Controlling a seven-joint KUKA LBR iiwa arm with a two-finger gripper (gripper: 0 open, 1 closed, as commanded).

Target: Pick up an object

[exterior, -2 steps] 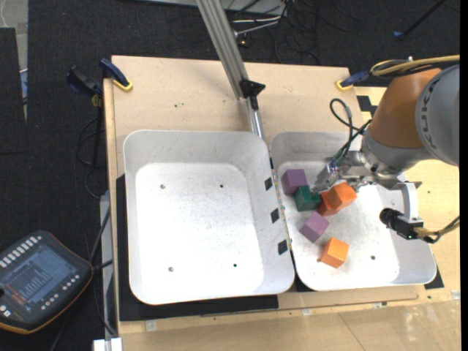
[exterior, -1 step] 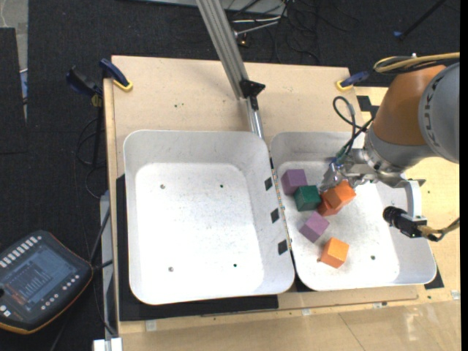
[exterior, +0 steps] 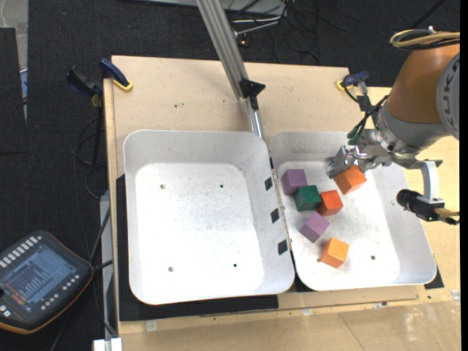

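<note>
A pale wooden bench (exterior: 190,97) carries two white bins. Over the right bin (exterior: 395,258), the gripper (exterior: 346,168) is clamped on an orange cube (exterior: 352,179) (tilted). At its eight o'clock cluster a purple cube (exterior: 294,180), green cube (exterior: 307,197) and red-orange cube (exterior: 330,202).

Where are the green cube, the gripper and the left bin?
green cube (exterior: 308,197), camera view, on its top face.
gripper (exterior: 344,168), camera view, at its fingertips, by an orange cube.
left bin (exterior: 197,218), camera view, on its bare floor.
</note>
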